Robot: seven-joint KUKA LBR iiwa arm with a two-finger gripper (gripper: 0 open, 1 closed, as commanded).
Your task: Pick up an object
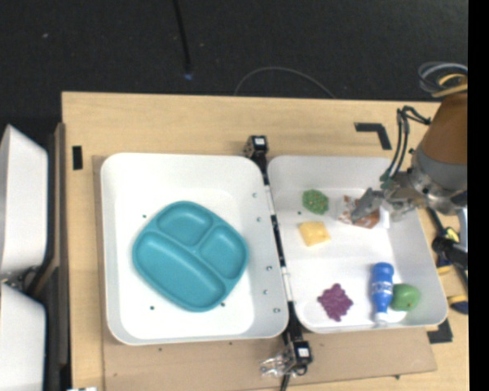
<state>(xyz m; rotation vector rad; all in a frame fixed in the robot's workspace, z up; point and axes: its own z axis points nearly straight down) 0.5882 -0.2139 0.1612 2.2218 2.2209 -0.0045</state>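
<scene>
Reddish item (367, 216) lies at my gripper (360, 208); grip state indeterminate from this angle. Recommend settling squarely over it before lifting, avoiding green piece (314, 201).

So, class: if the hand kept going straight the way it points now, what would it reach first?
The hand points left across the right bin. The green piece lies first in that line, with the yellow piece just below it, though height above the bin is unclear.

no readable text, labels, numbers
</scene>
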